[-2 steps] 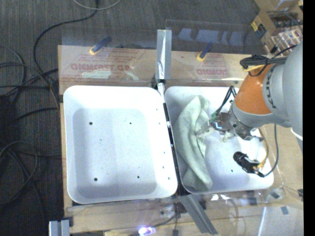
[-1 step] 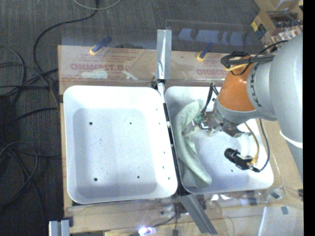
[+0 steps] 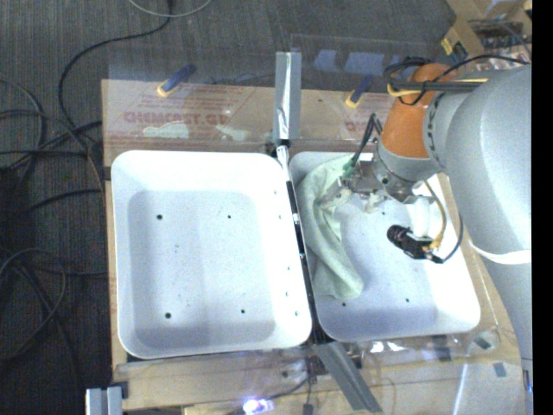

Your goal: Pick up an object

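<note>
Surface (image 3: 207, 115) carries 2 white bins side by side. Landmark: right bin (image 3: 432, 305). Left bin (image 3: 207, 253) sits touching its left wall. Grey arm (image 3: 492, 162) with orange band comes in over the right bin's upper right corner. Pale green cloth (image 3: 328, 232) lies inside the right bin, bunched along its left wall, running from the top edge down past the middle. Claw (image 3: 367, 190) sits in the right bin's upper part, at the cloth's upper right edge. Claw state: can't tell, cloth grip unconfirmed.
</note>
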